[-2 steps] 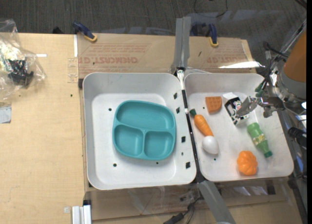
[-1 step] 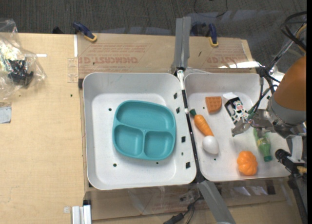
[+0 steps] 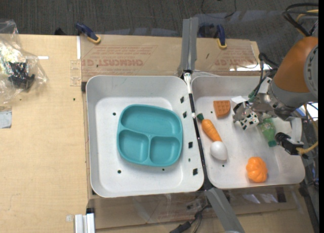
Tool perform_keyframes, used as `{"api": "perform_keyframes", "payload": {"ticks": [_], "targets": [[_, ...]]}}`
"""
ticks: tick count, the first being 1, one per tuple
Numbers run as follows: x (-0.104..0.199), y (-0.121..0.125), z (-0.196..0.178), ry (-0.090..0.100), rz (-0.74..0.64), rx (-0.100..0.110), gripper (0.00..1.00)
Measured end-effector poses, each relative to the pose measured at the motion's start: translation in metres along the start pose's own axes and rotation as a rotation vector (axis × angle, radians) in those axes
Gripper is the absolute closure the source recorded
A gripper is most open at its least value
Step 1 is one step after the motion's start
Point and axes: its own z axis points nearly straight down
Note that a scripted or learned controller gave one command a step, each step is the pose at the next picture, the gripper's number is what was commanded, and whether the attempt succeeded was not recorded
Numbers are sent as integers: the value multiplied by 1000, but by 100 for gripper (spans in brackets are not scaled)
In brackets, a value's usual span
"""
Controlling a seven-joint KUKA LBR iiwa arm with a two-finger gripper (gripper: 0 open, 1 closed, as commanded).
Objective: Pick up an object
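The pincer (image 3: pixel 245 114) is down inside the right-hand bin (image 3: pixel 283 177), low over its floor, with a small white object with black spots (image 3: pixel 249 121) (it looks like a toy die or spotted block) right at its tip. Whether its fingers are spread or closed, and whether they have that piece between them, I cannot tell; the wrist covers them.

Just beside it, toward the arm, lies a green object (image 3: pixel 268 129). To the other side sits a waffle-like brown square (image 3: pixel 221 108), then a toy carrot (image 3: pixel 210 129) and a white egg (image 3: pixel 218 150) nearer the camera. An orange pumpkin-shaped toy (image 3: pixel 256 169) rests well in front. Across the divider, the left bin (image 3: pixel 101 176) holds a teal sectioned plate (image 3: pixel 150 134).

By my judgement the pick is at the grasping stage: nothing is visibly lifted, so closing and raising remain.
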Motion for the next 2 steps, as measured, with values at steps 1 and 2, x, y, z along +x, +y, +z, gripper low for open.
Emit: {"api": "perform_keyframes", "payload": {"ticks": [1, 2], "targets": [[-4, -1, -9, -5, 3, 0, 100], [89, 18, -97, -16, -113, 2, 100]]}}
